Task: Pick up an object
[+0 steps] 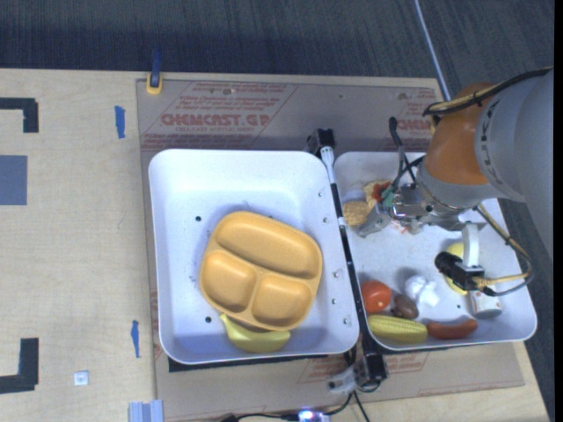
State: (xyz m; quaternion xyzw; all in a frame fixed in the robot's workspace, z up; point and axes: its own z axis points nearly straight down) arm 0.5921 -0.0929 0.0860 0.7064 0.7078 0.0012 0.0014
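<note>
1. Pincer (398, 207) is low over the far left part of the right bin (521, 322). Arm body hides it, so I cannot tell how wide it is or whether it has anything.
2. Likely target is the tan piece (355, 211), in that bin's far left corner, just beside the pincer and close to the wall between the bins.
3. Handling, as a guess: small, light, toy-food type, probably stiff plastic and a bit slippery. Take it across its narrow middle; a corner pinch would likely squirt it out.
4. In the way: the bin wall crowds one side, and a small red-yellow-green item (380, 190) sits just behind, near enough to get nudged.
5. Rest of the right bin, along the near edge and well apart from the pincer: tomato (376, 295), corn cob (396, 327), brown piece (405, 307), white lump (420, 290), red sausage (451, 328).
6. Left bin (176, 170): yellow divided plate (259, 266) lying on a banana (255, 337). Plate is broad and rigid, a poor grab.
7. Table (70, 236) around the bins is bare wood with tape marks.
</note>
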